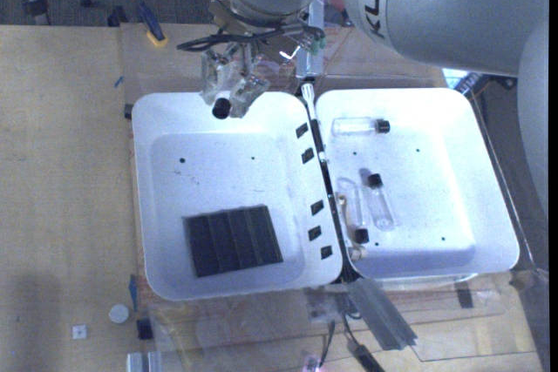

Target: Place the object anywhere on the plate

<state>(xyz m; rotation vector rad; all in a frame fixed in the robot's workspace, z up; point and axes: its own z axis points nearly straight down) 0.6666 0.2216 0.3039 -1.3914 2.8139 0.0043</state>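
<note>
The plate is a dark, ribbed square slab lying flat in the near part of the left bin. My gripper hangs over that bin's far rim, well beyond the plate. A clear vial with a black cap sits between its fingers, shut on it, cap pointing down toward the bin. The wrist and orange band hide the top of the gripper.
The right bin holds three more clear vials with black caps: one near the far wall and two by the divider. Black clips line the ridge between the bins. The arm's grey body covers the upper right.
</note>
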